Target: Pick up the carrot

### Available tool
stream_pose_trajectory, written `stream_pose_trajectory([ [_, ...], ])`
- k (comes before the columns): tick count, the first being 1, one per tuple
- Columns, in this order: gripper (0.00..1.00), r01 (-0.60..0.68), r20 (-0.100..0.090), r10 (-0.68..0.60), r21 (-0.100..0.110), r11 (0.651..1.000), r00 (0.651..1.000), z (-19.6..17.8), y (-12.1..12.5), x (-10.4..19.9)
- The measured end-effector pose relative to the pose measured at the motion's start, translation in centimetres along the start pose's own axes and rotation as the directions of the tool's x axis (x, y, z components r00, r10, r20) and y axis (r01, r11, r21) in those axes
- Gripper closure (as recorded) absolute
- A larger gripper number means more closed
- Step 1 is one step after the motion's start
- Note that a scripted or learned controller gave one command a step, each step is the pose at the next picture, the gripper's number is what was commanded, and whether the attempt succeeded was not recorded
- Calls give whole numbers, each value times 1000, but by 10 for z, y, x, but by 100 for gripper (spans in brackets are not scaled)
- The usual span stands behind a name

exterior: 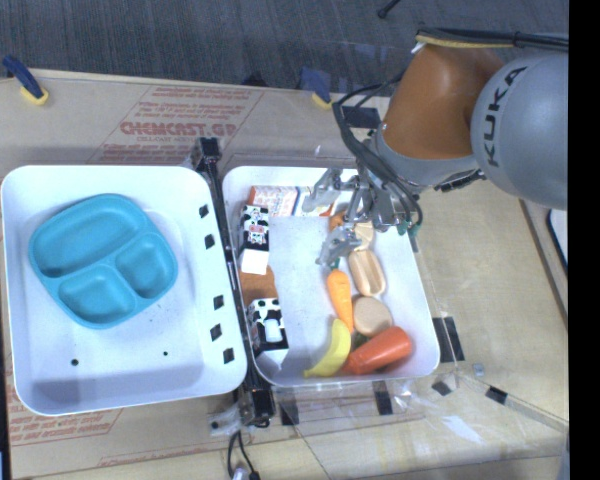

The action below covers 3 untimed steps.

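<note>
Currently the pincer (342, 230) hangs spread just above the carrot (339, 298), which lies in the right bin (300, 343) between a banana (330, 351) and a hotdog (367, 272), likely lining up.

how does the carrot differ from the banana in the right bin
The carrot is orange and tapers straight; the banana is yellow and curved. The carrot lies mid-bin, near the end effector; the banana lies nearer the front wall of the right bin. The two lie close, end to end.
</note>
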State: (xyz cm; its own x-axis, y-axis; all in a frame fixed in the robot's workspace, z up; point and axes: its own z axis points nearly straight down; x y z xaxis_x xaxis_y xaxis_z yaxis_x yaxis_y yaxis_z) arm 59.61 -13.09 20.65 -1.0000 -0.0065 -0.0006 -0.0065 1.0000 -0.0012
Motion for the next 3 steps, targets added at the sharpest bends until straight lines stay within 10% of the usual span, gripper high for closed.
stream_pose_trajectory([
  [1, 0, 199, -1, -199, -2, 980, 980, 115, 7, 28],
  [2, 100, 208, 3, -208, 0, 978, 978, 103, 9, 26],
  [3, 100, -26, 4, 26, 0, 1000, 1000, 56, -18, 29],
])
